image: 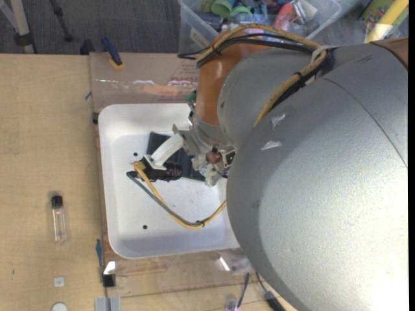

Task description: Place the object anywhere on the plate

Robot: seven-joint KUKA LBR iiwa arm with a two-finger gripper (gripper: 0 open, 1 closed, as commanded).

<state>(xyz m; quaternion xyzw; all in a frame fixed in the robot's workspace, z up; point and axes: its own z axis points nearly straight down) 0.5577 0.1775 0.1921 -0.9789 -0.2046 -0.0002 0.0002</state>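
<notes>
My gripper hangs low over the middle of the left white bin, reaching in from the right. The big grey arm with its orange band covers the right half of the view and hides the other bin. A dark flat thing lies on the bin floor just left of the gripper, and a further dark patch shows right beneath it. I cannot tell whether these are one object. No plate can be made out.
A small glass vial lies on the wooden bench left of the bin. A clear tub of coloured toys stands behind the bins. A blue clip sits at the back left corner.
</notes>
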